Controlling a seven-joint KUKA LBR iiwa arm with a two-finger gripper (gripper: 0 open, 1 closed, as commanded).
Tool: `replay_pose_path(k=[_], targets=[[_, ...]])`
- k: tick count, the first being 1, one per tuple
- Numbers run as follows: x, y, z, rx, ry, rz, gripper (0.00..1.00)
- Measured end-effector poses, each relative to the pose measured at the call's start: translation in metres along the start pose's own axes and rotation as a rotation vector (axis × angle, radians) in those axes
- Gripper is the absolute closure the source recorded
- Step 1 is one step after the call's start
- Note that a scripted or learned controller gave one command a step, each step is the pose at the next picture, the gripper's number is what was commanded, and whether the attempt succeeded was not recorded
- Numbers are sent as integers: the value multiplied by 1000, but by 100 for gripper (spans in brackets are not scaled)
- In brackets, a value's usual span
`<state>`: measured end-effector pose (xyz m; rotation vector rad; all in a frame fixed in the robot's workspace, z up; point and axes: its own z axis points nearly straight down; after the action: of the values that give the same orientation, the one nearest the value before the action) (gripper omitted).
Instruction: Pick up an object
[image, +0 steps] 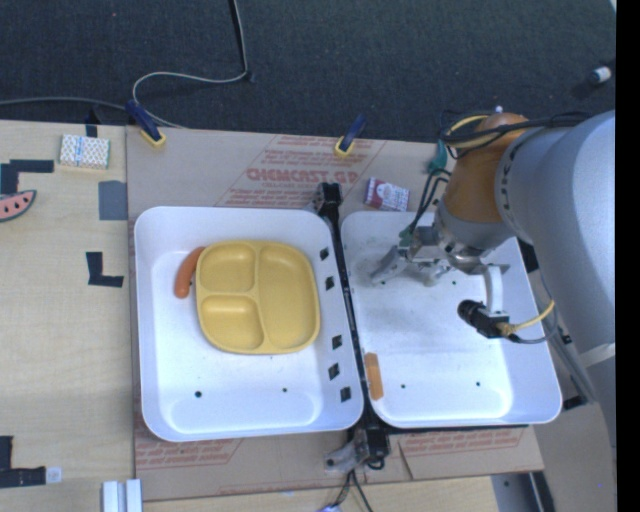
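Note:
A yellow divided plate (257, 297) lies in the left bin (170, 400), with an orange sausage-shaped piece (185, 272) against its left edge. A small orange piece (373, 375) rests at the left wall of the right bin (450, 400), near the front. My gripper (406, 272) hangs low over the back left part of the right bin, its two metal fingers (385, 268) spread apart, open, with nothing between them. The orange piece lies well in front of the gripper.
The grey arm (560, 200) covers the right bin's far right side. A black divider clip row (335, 300) runs between the bins. A small red and white packet (385, 194) lies on the cardboard behind the right bin.

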<state>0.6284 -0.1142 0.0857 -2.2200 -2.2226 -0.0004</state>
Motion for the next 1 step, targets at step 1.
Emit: replay_pose_path(k=[1], targets=[[-1,0,-10,-3,-2,0,100]])
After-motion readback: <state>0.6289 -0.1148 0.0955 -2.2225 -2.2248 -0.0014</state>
